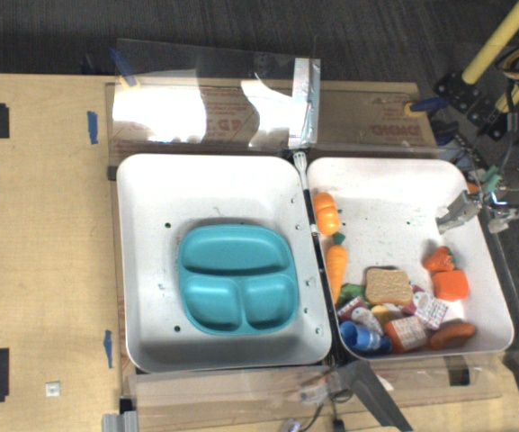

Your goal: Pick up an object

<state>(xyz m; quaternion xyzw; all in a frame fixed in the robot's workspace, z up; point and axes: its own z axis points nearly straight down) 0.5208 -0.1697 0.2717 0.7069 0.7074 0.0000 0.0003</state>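
Observation:
The right white bin [394,196] holds a pile of toy food along its front. An orange pumpkin-like piece [325,212] and a carrot [335,261] lie by its left wall. A brown bread slice [389,286] rests on top of the pile. An orange-red piece [439,259] and an orange block [451,283] sit to the right. A red sausage [452,334], a small box [406,331] and a blue item [358,336] lie along the front wall. My gripper [461,209] hangs over the bin's right rear part, above and apart from the objects, with nothing visibly held.
The left white bin [151,196] carries a teal divided tray [237,277]. A clear plastic sheet [214,106] stands behind the bins. Cables and a yellow pole [506,30] crowd the far right.

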